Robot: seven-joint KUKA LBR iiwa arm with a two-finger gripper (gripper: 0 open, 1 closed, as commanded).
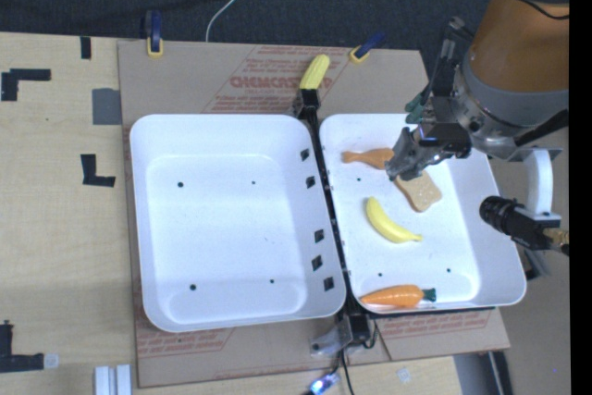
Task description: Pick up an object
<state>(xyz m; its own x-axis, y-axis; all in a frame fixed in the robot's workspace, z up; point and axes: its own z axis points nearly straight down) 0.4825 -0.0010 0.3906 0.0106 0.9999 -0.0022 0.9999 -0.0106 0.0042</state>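
1. Camera view, targets: all the objects sit in the right bin (467, 277). A yellow banana (392, 222) lies mid-bin, a tan bread slice (422, 192) up and right of it, an orange drumstick-like piece (368, 158) near the divider, and a carrot (396, 296) along the front wall. The left bin (166, 199) is not where I'm working.
2. Handling, my read: these look like plastic toy food, so light, stiff, smooth and a bit slippery, not fragile. The bread slice lies flat, so it's hard to pinch except across its edges. The banana is the better pick: grab across its narrow middle, with the fingers square to its long axis.
3. Gripper (407, 164): low in the right bin, between the drumstick piece and the bread slice, just beside or overlapping the top edge of the bread. I can't tell contact from this slant.
4. Finger state: I can't tell. The tips are a dark cluster and I can't confirm anything pinched.
5. Arm pose: it reaches in from the right, orange band (527, 14) above, wrist angled down and left toward the back half of the bin.
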